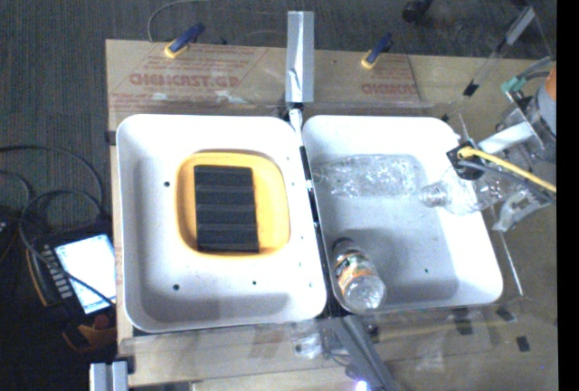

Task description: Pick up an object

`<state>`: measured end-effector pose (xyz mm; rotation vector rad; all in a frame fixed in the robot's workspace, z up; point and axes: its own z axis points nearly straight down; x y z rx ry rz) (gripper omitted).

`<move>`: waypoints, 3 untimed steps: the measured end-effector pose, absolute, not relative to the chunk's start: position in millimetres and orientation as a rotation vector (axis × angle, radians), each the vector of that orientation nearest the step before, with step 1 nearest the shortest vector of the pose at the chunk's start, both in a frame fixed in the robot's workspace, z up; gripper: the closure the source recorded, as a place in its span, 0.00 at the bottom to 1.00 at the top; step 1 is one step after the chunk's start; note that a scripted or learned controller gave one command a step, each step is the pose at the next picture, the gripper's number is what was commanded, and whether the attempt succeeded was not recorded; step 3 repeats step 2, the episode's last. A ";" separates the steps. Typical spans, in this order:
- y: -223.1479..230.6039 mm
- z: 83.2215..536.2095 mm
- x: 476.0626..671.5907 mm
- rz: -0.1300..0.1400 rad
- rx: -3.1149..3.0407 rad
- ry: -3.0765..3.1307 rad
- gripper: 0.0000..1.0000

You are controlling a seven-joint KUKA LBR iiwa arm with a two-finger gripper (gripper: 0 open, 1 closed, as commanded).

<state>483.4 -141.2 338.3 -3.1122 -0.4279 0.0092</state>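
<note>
Gripper (pixel 500 199) fingers blurred, open or closed impossible to tell, at right bin (pixel 425 244) rim; clear bottle (pixel 375 176) lying just beside, unlifted; pick apparently yet to begin.

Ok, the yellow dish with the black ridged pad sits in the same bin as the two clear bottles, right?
No. The camera view shows the yellow dish with the black ridged pad in the left-hand bin; the long clear bottle and the small clear bottle lie in the right-hand bin.
</note>
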 end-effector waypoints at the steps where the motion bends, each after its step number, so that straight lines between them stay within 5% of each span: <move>1: -92.2 406.5 540.2 0.003 -3.126 -0.318 1.00; 2: -92.7 406.4 540.1 0.003 -3.126 -0.317 0.00; 3: -92.7 406.4 540.1 0.003 -3.126 -0.317 0.00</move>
